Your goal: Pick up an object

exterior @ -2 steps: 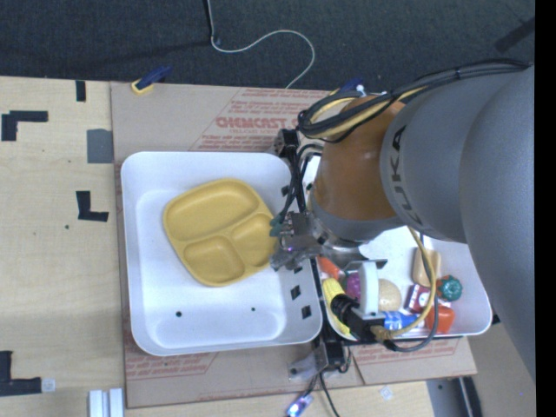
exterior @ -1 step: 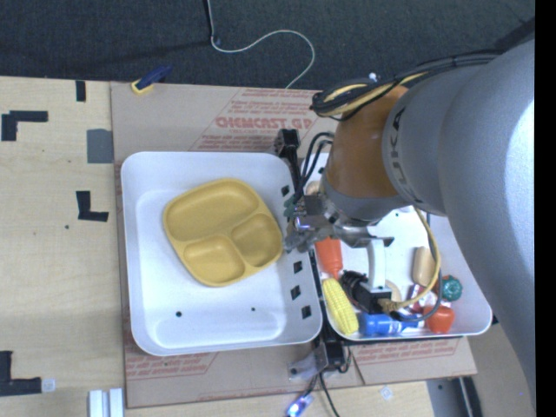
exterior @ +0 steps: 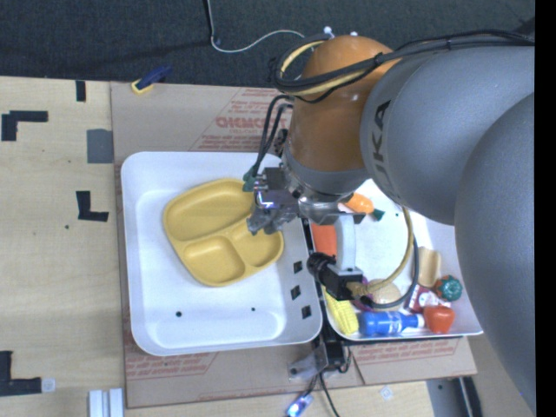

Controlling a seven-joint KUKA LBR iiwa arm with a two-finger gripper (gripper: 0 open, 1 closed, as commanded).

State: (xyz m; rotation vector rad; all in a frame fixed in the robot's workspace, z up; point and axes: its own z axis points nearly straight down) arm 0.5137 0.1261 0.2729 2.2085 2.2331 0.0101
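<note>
Grey arm [exterior: 452,146] leans in from the right — gripper [exterior: 271,208] perhaps touching the yellow tray's [exterior: 217,233] edge — grip unclear.

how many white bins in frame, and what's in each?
2. Left bin holds a yellow divided tray. Right bin, partly hidden by the arm, holds small items near its front edge, including a blue bottle and corn cob; more may be hidden.

The arm [exterior: 434,120] shows part of large dark letters, "KA". The cardboard sheet [exterior: 234,115] behind the gripper carries red printed words, too blurred to read.
</note>
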